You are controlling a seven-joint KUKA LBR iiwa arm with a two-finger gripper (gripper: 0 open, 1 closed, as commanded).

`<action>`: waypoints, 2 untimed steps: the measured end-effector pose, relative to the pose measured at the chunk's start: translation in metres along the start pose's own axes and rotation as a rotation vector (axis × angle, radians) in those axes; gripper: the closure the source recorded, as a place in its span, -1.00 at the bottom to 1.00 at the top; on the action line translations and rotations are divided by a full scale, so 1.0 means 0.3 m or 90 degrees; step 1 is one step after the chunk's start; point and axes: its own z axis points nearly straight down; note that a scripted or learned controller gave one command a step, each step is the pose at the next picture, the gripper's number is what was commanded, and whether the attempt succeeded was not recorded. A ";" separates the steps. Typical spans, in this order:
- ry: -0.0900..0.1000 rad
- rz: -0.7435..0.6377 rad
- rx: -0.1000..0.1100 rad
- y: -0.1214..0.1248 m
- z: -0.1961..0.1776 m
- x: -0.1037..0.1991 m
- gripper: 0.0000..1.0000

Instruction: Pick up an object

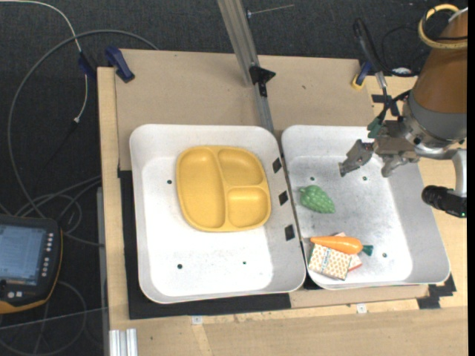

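The green toy [317,199] is lying in the right bin [415,273], just below-left of the jaws [369,159] — these are being held apart above it, nothing between them, presumably readied for descent.

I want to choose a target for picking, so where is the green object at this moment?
In the camera view, the green object lies in the right bin, near its left wall. It is above the orange carrot and below-left of the claw.
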 end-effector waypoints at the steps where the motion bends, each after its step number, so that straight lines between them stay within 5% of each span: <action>1: 0.000 0.000 0.000 0.000 0.000 0.000 -1.00; 2: 0.000 0.001 0.003 -0.024 0.159 -0.019 -1.00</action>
